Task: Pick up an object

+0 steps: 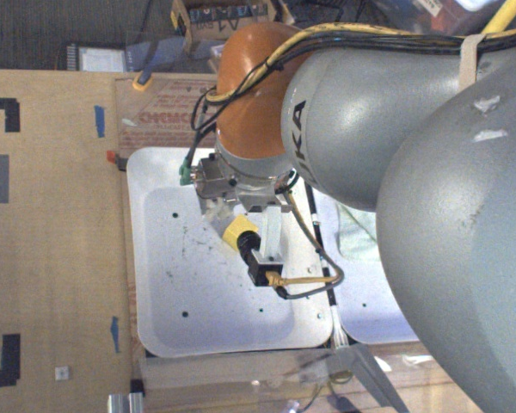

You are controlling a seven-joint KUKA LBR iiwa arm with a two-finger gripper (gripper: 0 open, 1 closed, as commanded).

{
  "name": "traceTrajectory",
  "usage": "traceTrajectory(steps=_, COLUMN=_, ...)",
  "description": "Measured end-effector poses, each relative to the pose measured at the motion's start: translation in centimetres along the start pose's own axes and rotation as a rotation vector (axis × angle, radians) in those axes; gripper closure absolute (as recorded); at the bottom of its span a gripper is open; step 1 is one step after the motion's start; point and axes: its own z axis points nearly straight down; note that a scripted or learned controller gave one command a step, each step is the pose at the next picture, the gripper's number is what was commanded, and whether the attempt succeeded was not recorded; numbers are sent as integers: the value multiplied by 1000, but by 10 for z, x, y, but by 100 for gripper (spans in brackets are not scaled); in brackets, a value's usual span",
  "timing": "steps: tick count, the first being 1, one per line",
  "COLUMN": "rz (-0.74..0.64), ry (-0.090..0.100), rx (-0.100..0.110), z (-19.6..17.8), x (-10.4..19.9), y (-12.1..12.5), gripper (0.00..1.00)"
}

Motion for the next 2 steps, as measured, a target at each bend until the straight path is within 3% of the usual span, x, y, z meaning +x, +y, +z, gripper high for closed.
traceTrajectory(steps=1, rz=298, ry=0, rx=4, z=122, x=10, y=-73, gripper=100)
traceTrajectory(steps=2, rz=543, ry=11, rx=0, z=138, x=-38, y=-54, gripper=100)
